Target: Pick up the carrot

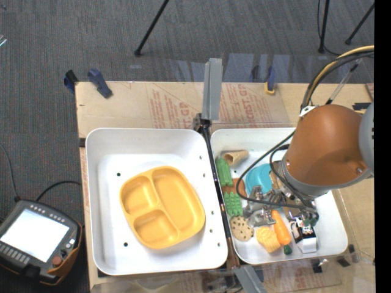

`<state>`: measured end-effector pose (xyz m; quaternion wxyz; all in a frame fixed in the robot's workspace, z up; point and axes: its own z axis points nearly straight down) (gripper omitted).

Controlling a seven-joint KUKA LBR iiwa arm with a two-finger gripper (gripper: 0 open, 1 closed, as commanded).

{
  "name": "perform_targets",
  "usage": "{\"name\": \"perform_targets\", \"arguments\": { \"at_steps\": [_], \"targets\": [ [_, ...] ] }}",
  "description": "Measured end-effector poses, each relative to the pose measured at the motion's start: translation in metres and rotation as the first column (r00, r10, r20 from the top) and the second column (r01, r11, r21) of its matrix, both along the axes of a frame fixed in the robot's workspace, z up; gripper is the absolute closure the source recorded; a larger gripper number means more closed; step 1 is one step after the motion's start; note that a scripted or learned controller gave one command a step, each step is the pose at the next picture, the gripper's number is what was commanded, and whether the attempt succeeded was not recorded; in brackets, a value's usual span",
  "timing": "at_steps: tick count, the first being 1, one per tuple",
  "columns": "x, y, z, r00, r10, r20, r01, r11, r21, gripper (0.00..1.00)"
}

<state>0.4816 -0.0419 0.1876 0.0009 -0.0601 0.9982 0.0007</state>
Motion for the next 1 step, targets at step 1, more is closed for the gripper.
{"name": "perform_targets", "arguments": {
  "at_steps": [1],
  "targets": [
    [0.0006,0.0009,0.0082,1.0,-0.001,-0.001,0.001,1.0,0.002,1.0]
  ]
}}
